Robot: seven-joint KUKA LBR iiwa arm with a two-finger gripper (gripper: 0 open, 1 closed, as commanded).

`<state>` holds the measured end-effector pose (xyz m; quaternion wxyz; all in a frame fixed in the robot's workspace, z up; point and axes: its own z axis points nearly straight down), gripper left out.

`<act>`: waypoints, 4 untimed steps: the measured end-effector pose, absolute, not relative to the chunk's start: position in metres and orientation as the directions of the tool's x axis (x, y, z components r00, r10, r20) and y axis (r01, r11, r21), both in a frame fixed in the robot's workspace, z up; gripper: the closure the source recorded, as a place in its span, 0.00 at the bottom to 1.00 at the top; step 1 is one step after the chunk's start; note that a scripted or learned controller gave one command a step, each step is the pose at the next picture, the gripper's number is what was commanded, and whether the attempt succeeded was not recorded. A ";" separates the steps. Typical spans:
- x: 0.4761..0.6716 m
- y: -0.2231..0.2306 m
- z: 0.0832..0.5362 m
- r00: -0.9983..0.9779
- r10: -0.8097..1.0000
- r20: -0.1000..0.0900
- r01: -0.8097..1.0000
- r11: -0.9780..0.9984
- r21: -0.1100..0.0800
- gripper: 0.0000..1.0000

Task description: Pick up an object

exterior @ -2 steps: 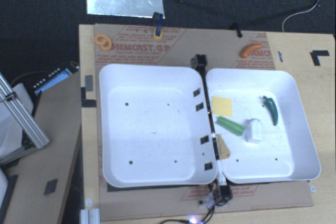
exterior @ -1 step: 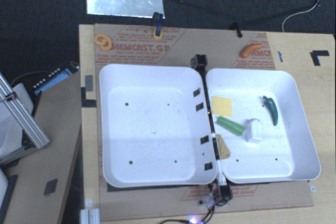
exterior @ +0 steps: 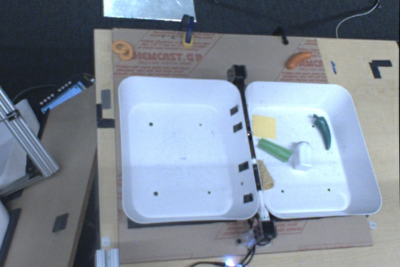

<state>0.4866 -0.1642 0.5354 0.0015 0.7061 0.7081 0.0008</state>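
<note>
Right bin (exterior: 359,153), smooth white plastic, w/ flat yellow square (exterior: 264,126), green cylinder (exterior: 274,149) beside it, curved green pepper (exterior: 322,130); gripper state: can't tell.

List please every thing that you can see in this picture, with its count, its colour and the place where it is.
white bins: two, white, side by side on the bench
yellow square: one, yellow, right bin, near its left wall
green cylinder: one, light green, right bin, below the yellow square
white piece: one, white, right bin, touching the green cylinder's right end
dark green curved piece: one, dark green, right bin, upper right
tan piece: one, tan, right bin, by the divider
ring: one, orange-tan, on the board, beyond the left bin
sausage-shaped piece: one, orange, on the board, beyond the right bin
</note>
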 end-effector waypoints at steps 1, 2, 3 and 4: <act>0.487 -0.161 0.535 -0.003 1.000 -0.001 1.000 0.003 0.004 1.00; 0.487 -0.158 0.535 -0.003 1.000 -0.001 1.000 0.003 0.003 1.00; 0.487 -0.155 0.535 -0.003 1.000 -0.001 1.000 0.003 0.004 1.00; 0.487 -0.151 0.535 -0.003 1.000 -0.001 1.000 0.003 0.003 1.00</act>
